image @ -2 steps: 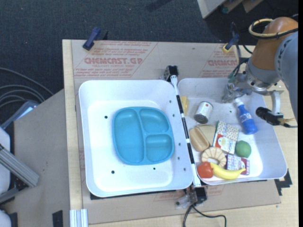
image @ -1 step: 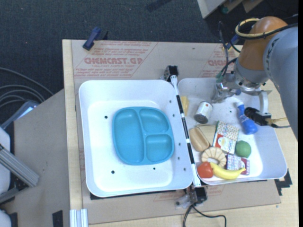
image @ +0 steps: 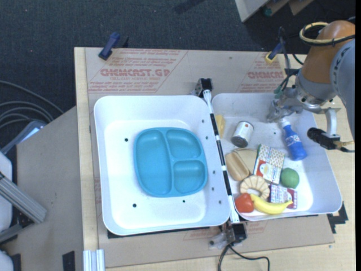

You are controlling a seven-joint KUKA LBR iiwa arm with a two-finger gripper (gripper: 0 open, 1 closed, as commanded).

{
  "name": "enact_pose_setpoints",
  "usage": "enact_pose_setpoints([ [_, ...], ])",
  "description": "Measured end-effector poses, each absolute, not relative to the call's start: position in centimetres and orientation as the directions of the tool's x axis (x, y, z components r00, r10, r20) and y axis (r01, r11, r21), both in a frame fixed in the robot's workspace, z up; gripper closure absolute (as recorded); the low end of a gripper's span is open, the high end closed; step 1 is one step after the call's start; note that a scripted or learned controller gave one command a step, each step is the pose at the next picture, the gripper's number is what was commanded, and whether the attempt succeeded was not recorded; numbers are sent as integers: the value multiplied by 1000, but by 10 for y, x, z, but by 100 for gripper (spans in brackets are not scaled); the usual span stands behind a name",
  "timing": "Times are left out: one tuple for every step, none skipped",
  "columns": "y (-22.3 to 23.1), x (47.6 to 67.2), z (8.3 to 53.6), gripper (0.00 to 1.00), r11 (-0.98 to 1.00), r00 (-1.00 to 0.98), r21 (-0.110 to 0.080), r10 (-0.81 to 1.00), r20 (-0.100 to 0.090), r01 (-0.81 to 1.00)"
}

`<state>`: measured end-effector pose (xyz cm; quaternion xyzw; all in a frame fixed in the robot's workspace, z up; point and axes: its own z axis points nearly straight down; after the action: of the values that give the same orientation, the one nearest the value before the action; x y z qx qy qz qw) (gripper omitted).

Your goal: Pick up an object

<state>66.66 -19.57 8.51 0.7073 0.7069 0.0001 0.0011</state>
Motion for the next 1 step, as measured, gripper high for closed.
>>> enact_pose_setpoints([
  [-141,667,85,100,1,-1,-1,1000,2,1000],
])
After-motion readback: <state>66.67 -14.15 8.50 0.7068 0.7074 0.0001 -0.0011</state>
